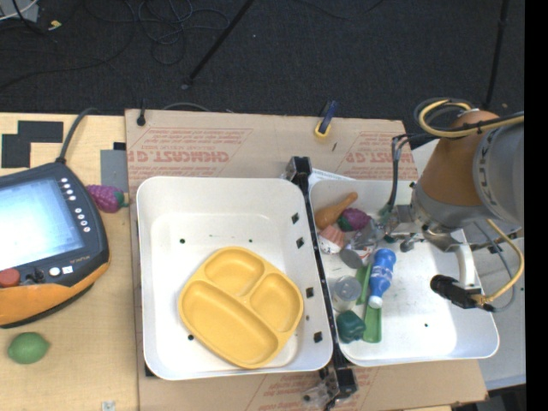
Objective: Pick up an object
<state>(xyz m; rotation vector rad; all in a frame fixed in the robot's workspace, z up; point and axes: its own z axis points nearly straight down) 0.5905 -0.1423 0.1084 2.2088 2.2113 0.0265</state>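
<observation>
Cardboard (223, 148) under the bins has red print on it, upside down from this angle, so I can't honestly read it (looks like one brand word repeated twice along the far edge). No readable label on the blue-and-white bottle (381, 274) either.

Gripper (390, 229) sits low over the far-left part of the right bin (445, 336), just right of the clutter, with the orange band of the arm (454, 174) above it. It's buried in cables and dark hardware, so I can't tell how wide it is or whether it has anything.

Stuff in the right bin, all crowded along its left side: an orange carrot-like piece (336, 210) at the far end, a purple-and-green thing (352, 221) touching it, the bottle lying tilted, a green tube (370, 315) beside it, a dark teal block (349, 324) at the near end, and something clear (346, 289) that's hard to make out.

Left bin (171, 204) holds a yellow divided plate (241, 305).
</observation>
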